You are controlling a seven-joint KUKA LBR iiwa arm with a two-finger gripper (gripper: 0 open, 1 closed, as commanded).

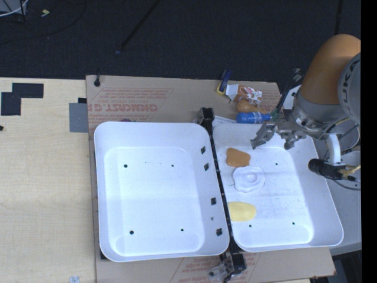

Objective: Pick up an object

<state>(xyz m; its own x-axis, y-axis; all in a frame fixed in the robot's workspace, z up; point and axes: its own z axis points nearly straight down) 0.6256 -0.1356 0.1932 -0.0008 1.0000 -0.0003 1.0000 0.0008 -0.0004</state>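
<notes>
Three things lie in the right bin (321,226): an orange-brown flat piece (238,157) near its back left, a white round fried-egg-like piece (248,179) in the middle left, and a pale yellow piece (241,211) near the front left. My gripper (275,138) hangs over the back edge of the right bin, to the right of and above the orange piece. Its two fingers are spread apart with nothing between them.
The left bin (112,158) sits beside the right one, with a black hinge strip (213,175) between them. Behind the right bin lie a blue tube (253,117), a small packet (249,93) and a blue-yellow item (224,82) on the cardboard.
</notes>
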